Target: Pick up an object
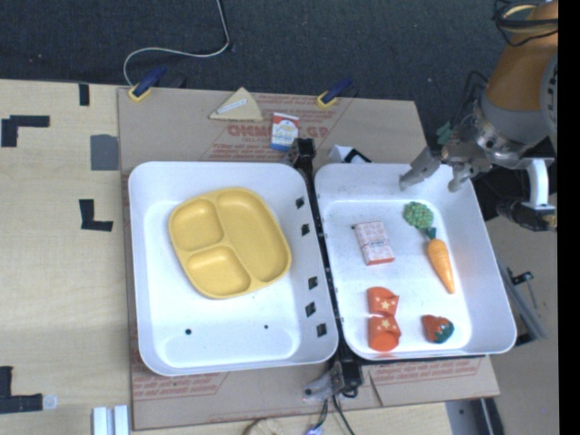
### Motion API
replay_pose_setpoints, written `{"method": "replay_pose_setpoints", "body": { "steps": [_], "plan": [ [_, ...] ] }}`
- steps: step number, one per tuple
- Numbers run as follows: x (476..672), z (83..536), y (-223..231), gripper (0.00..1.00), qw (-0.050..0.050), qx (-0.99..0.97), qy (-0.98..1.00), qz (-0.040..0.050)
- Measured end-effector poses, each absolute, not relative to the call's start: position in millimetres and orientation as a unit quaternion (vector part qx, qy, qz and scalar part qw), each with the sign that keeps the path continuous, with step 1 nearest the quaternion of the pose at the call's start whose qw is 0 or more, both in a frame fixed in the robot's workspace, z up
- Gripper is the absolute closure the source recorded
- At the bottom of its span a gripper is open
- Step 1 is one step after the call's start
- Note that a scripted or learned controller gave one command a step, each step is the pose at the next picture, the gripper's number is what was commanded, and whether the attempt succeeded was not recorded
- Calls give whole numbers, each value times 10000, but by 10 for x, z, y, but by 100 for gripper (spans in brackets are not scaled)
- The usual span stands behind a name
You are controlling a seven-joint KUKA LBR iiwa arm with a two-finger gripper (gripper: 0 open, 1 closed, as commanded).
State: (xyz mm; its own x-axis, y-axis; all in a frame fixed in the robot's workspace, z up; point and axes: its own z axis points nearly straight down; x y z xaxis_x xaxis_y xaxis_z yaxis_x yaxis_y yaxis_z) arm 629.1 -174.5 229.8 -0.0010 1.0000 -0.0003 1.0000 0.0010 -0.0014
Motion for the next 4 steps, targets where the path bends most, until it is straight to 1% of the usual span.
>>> {"method": "replay_pose_setpoints", "body": {
  "steps": [1,2,3,4],
  "plan": [
    [6231,1437,-2240,0,13,-7071,-7071,16],
    [6336,900,-2029,0,-44,-7068,-7074,-2],
    [5938,873,-2198,0,-31,-7068,-7074,-7],
    [5721,876,-2240,0,-43,-7063,-7079,-13]
  ]
}}
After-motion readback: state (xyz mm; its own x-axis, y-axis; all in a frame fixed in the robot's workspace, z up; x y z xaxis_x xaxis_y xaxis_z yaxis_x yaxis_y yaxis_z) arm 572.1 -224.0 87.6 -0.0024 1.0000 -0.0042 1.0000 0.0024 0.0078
